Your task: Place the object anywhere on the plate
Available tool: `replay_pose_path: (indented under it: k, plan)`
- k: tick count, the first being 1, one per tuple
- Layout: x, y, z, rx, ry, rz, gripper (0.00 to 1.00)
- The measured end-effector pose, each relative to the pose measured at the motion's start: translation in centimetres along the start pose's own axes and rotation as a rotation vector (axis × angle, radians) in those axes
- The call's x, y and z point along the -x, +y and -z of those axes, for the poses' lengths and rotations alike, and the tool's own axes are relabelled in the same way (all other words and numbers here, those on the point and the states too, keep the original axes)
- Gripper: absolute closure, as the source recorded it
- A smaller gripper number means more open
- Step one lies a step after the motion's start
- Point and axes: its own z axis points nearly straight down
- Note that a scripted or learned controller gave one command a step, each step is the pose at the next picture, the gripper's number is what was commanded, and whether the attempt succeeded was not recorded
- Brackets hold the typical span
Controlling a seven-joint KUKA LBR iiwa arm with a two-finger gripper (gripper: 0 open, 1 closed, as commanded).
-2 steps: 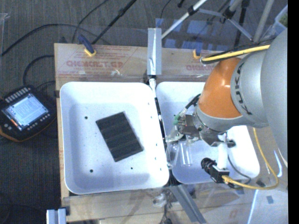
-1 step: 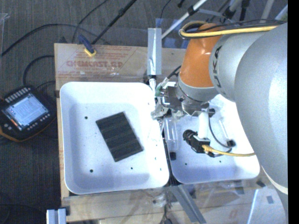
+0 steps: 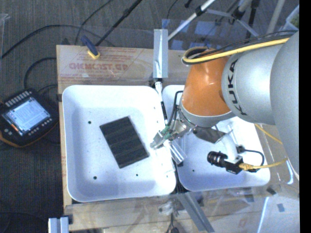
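Bench with two white bins: the dark ribbed plate (image 3: 124, 141) lies in the left bin (image 3: 77, 178); my gripper (image 3: 165, 142) hangs over the shared rims, finger spread indiscernible

"KUKA" lettering on the grey arm (image 3: 252, 81); board's red print illegible.

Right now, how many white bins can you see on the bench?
2. The left bin holds a dark ridged plate; the right bin lies beside it, partly covered by the arm, which could hide more.
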Motion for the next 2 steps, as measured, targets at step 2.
replay_pose_path:
  k: [2]
  plan:
    - [-6.3,0.3,9.7,0.002,-0.003,0.444,1.0]
